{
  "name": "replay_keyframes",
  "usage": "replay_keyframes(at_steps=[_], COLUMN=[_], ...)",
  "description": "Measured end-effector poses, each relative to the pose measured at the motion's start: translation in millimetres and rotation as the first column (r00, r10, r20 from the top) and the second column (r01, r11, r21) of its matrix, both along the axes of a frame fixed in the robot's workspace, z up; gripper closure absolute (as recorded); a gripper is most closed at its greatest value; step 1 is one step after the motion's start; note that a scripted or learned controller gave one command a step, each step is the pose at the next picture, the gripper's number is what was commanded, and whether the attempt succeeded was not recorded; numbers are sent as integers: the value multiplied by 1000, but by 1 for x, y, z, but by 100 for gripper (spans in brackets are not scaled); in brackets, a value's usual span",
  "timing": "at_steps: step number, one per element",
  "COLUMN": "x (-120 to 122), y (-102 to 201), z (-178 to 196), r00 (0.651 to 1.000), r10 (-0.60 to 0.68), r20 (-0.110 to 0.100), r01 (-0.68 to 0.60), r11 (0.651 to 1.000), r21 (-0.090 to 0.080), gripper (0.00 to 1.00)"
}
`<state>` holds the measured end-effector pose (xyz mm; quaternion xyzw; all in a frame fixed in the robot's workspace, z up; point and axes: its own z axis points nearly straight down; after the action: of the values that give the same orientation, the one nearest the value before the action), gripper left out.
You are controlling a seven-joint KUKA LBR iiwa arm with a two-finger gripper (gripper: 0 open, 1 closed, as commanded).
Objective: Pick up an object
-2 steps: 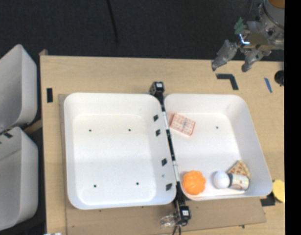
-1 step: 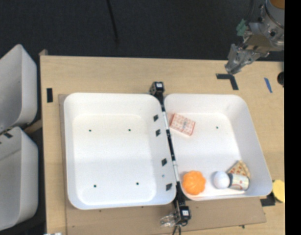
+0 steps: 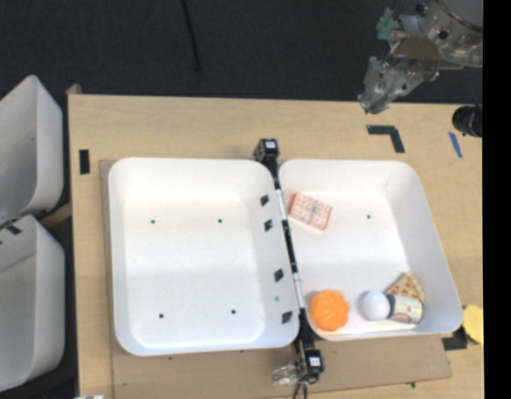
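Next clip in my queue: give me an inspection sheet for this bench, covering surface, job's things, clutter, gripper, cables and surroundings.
Surface: tan bench bearing two shallow white bins side by side, left bin and right bin.
Job's things: all in the right bin. A red-and-white patterned packet lies near its upper left; an orange ball, a white ball and a brown patterned piece with a small cup-like item sit along its near edge.
Clutter: a yellow thing at the bench's right edge; black and blue tape marks.
Gripper: gripper hovers above the bench's far edge, beyond the right bin, away from every object.
Cables: a dark cable on the floor beyond the bench.
Surroundings: dark floor; white bins stacked at the left.
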<state>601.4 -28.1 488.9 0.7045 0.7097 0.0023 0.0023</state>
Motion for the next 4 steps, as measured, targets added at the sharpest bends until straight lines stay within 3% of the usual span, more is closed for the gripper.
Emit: replay_keyframes(at_steps=[1, 2, 3, 4], x=[-17, -31, -48, -42], y=[57, 105, 175, 254], z=[64, 62, 62, 46], r00=[1000, 1000, 1000, 1000], r10=[-2, -2, 2, 3], r20=[1, -7, -8, -6], r01=[2, 2, -2, -3], r11=[1000, 1000, 1000, 1000], r21=[0, 0, 0, 1], gripper=[100, 100, 100, 100])
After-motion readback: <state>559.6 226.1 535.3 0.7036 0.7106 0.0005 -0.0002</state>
